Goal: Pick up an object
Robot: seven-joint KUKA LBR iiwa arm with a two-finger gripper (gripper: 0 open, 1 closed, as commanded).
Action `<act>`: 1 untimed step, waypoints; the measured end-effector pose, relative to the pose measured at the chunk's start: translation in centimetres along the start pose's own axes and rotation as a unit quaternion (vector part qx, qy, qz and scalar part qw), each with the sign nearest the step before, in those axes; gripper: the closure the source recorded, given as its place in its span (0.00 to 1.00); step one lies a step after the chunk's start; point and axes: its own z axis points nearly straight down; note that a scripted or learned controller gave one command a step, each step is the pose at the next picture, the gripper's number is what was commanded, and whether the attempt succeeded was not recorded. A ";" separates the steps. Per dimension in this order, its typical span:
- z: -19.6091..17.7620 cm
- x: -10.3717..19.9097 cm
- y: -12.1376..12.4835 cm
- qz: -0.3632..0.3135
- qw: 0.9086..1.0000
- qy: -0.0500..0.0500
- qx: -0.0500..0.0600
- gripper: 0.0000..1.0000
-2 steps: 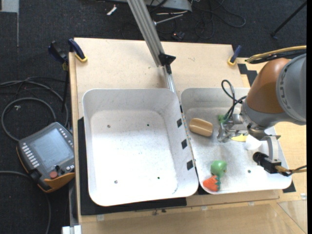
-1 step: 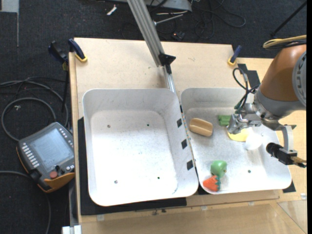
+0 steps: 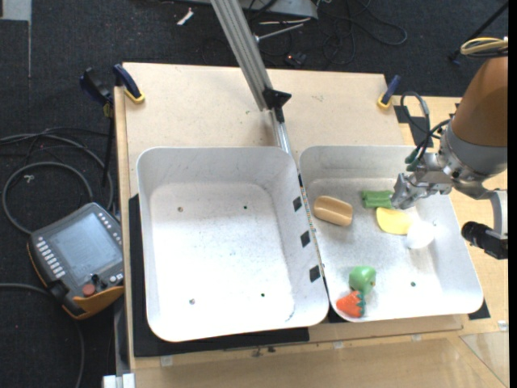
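The right bin [image 3: 452, 289] holds several small objects. A tan bread-like piece [image 3: 333, 210] lies near its left wall. A green flat piece [image 3: 376, 199] and a yellow piece [image 3: 393, 221] lie in the middle, with a white round item [image 3: 420, 234] just to their right. A green pepper [image 3: 363, 278] and a red piece [image 3: 349, 303] sit at the front left corner. My gripper [image 3: 403, 198] hangs low over the green and yellow pieces, coming in from the right. Its fingertips are too blurred and small to read.
The left bin [image 3: 161, 168] sits beside the right one, sharing a middle wall. A slanted metal pole [image 3: 246, 47] crosses the bench's back. Clamps [image 3: 129, 87] sit at the bench's far corners. A teach pendant [image 3: 77, 253] lies on the floor at left.
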 end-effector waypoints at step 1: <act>-5.6 -0.4 1.1 0.000 1.000 0.000 0.000 1.00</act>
